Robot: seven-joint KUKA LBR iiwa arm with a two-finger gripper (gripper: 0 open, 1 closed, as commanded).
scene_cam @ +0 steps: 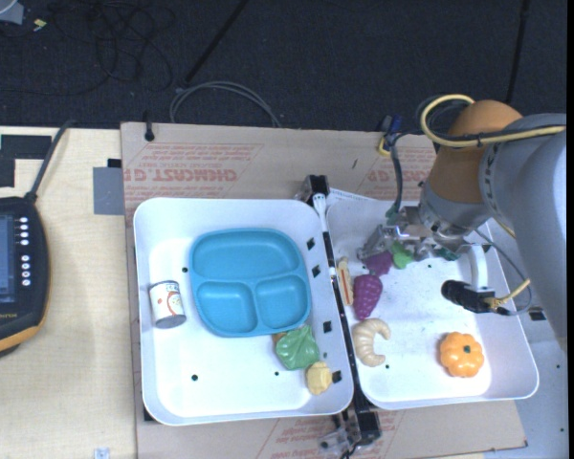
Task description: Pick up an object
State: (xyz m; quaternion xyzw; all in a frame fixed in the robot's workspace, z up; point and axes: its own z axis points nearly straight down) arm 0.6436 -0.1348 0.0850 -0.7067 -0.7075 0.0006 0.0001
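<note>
My gripper hangs low over the upper middle of the right bin, the arm reaching in from the right. A small purple and green toy lies right at its tip; whether it is gripped is unclear. Just below sits a bunch of purple grapes. A pale croissant lies nearer the front, and an orange pumpkin rests at the front right.
The left bin holds a blue divided plate, a small can, a green leafy toy and a yellow piece. A thin orange stick lies by the divider. A teach pendant sits far left.
</note>
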